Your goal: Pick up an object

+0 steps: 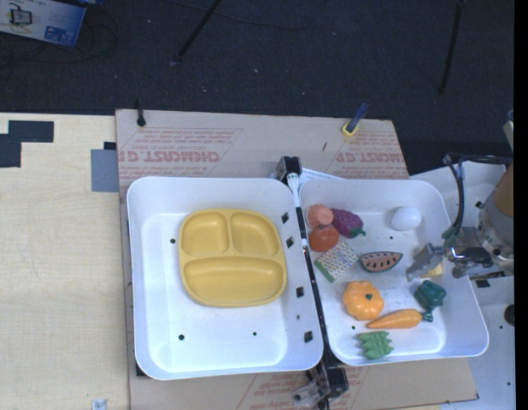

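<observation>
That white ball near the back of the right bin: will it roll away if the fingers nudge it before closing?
Probably yes. The white ball looks round and smooth, so a sideways touch would likely send it rolling. It sits on open floor of the right bin, apart from the watermelon slice, with nothing beside it to stop it. Its glossy look suggests it may slip between pads.

A yellow divided plate (232,257) lies in the left bin (153,331); toy foods fill the right bin (465,336).

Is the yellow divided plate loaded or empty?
Empty: the yellow divided plate in the left bin shows three bare compartments.
</observation>
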`<state>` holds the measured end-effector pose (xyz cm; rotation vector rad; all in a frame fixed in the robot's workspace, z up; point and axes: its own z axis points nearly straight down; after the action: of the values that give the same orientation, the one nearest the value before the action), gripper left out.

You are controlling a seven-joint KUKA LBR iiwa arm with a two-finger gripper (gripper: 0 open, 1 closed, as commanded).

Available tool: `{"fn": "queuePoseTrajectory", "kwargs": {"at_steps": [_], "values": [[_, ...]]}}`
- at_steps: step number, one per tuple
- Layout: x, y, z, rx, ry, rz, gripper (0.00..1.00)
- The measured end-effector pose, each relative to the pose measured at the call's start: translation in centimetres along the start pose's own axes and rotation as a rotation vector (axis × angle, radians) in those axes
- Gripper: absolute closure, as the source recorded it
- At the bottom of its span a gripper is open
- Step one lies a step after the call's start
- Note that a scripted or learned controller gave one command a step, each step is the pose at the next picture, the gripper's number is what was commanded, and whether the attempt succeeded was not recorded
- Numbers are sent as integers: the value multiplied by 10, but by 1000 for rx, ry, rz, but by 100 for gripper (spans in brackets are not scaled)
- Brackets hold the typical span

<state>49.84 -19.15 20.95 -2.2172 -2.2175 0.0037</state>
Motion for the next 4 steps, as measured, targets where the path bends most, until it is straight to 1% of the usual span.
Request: {"fn": "queuePoseTrajectory", "kwargs": {"at_steps": [1,2,3,4], "values": [[59,59,115,-1,-1,1,0],[101,111,122,-3,-1,-1,0],[20,34,94,-1,-1,2,0],[51,83,122,-3,0,-1,0]]}}
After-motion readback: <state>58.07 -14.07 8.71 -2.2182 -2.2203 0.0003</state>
